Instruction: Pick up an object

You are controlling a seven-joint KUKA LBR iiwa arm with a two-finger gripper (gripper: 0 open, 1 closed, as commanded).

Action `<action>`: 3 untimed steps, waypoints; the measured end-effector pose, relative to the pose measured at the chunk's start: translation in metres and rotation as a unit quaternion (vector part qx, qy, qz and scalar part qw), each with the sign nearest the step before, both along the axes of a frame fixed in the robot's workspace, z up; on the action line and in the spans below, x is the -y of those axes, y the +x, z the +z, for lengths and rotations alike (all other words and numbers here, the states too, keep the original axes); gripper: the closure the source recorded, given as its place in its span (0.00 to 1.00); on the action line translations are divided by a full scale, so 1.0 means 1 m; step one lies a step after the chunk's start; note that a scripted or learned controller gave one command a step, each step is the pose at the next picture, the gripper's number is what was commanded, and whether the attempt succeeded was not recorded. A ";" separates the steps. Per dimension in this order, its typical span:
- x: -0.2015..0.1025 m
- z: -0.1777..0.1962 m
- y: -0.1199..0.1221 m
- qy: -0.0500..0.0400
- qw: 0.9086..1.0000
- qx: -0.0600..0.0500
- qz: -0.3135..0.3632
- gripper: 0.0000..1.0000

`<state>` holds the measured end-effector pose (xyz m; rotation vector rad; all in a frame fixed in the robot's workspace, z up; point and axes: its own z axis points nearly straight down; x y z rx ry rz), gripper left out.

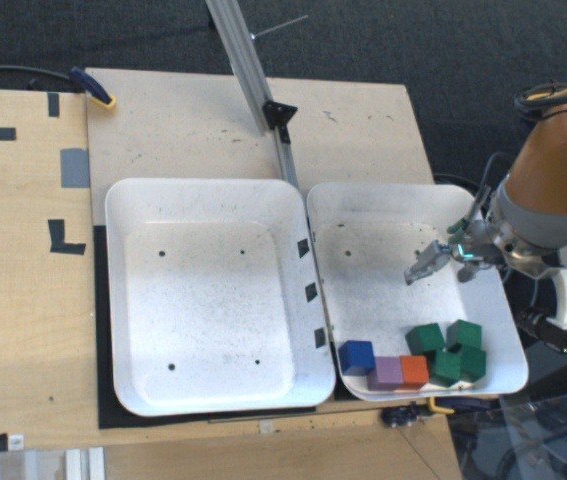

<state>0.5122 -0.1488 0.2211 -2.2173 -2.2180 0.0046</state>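
On the plywood table (pixel 213 138), the right white bin (pixel 383 218) keeps its coloured blocks (pixel 418 358) in the near corner; your pincer (pixel 433 260) hovers apart, grip state unclear, so descend onto one.

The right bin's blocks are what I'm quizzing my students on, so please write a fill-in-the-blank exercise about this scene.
1. The blocks lie in the ____ bin.
2. The block nearest the left bin is the ____ one.
3. Between the purple block and the green blocks sits an ____ block.
4. The gripper hangs over the right bin, ____ the blocks.

Missing words: right; blue; orange; apart from
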 end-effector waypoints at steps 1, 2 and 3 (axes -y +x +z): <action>0.000 0.002 0.001 -0.001 1.000 0.002 0.001 0.00; 0.001 -0.056 0.009 0.000 1.000 -0.001 0.000 0.00; 0.006 -0.116 0.013 0.000 1.000 -0.001 0.000 0.00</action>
